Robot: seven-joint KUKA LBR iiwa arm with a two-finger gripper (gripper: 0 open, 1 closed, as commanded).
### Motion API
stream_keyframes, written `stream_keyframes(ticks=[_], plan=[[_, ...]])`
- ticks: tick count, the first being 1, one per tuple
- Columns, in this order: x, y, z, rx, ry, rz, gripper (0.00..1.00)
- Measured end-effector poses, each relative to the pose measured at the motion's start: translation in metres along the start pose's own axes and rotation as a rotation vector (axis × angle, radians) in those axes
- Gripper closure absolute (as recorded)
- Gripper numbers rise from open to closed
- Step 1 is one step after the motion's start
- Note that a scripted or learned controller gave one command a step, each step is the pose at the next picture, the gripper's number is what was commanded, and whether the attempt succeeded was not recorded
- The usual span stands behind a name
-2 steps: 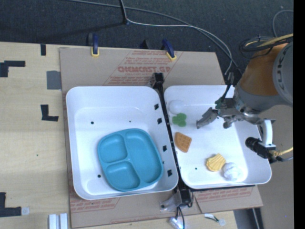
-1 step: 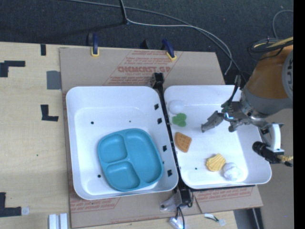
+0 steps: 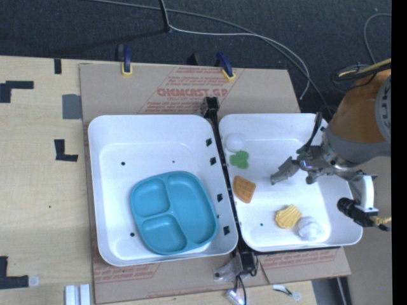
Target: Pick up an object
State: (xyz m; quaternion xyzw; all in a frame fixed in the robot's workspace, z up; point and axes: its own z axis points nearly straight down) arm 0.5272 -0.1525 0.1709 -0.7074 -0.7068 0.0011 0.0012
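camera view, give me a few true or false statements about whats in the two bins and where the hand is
1. A blue tray lies in the left bin. True.
2. The tray has a single undivided well. False: it has three compartments.
3. The hand is over the left bin. False: it is over the right bin.
4. A green piece sits near the divider in the right bin. True.
5. The yellow piece is between the hand's fingers. False: it lies on the bin floor, apart from the hand, beside a white piece.
6. An orange piece lies below the green one in the view. True.
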Motion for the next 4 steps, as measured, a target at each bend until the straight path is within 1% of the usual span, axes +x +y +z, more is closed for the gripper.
stream_keyframes(ticks=[4], plan=[[0.0007, 0.0007, -0.0014, -0.003, 0.000, -0.001, 0.00]])
